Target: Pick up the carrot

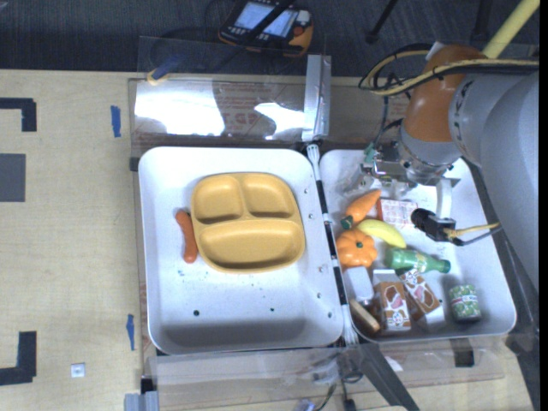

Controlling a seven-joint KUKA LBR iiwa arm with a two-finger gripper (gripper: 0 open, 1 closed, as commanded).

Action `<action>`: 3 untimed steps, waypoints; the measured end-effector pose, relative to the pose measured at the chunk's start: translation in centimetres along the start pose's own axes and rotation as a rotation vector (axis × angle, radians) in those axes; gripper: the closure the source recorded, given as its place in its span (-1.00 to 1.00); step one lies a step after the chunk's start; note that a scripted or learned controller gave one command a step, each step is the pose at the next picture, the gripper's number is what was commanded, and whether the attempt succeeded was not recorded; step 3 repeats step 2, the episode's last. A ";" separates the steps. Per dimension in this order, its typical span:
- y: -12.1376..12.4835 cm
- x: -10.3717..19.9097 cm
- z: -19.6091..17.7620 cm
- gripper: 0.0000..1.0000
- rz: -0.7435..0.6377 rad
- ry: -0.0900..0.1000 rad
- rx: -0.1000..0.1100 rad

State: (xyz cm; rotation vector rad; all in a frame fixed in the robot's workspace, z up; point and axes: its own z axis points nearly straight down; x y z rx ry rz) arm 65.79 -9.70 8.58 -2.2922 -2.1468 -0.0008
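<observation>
We saw the gripper (396, 175) just above the toy carrot (363, 206); its state we could not tell. The carrot looked light, rigid, slick; mid-body seemed the best hold.

Looks like a robotics lab or test cell. Pale wooden bench top (68, 229) marked with black tape corners (23, 114) and blue tape strips (115, 120). Two shallow white plastic bins (163, 229) fixed side by side, holding toy food. Handheld black control pendant with a lit screen (264, 22) on dark carpet (86, 15), tripod legs (398, 2), looped yellow cabling (402, 67).
</observation>
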 end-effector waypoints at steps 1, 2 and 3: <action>0.1 -0.1 -1.1 1.00 0.001 -0.001 -0.005; -0.2 3.5 -9.9 1.00 0.155 -0.002 -0.003; -0.2 3.5 -9.9 1.00 0.155 -0.002 -0.003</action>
